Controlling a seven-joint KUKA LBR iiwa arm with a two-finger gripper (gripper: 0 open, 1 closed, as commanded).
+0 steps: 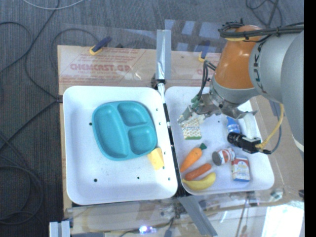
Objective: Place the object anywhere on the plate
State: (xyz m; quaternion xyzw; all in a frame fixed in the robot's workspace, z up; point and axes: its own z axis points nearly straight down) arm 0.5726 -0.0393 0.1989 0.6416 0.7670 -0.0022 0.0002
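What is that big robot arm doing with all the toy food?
The robot arm's gripper hovers over the right bin, just above a small speckled packet. Nearby lie a carrot, a banana, a little can and a small carton. The blue plate waits in the left bin, with nothing on it yet. A yellow piece lies beside the plate.

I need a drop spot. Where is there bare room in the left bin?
The blue plate has three bare compartments; the left bin is bare below it. The yellow block crowds its lower right rim.
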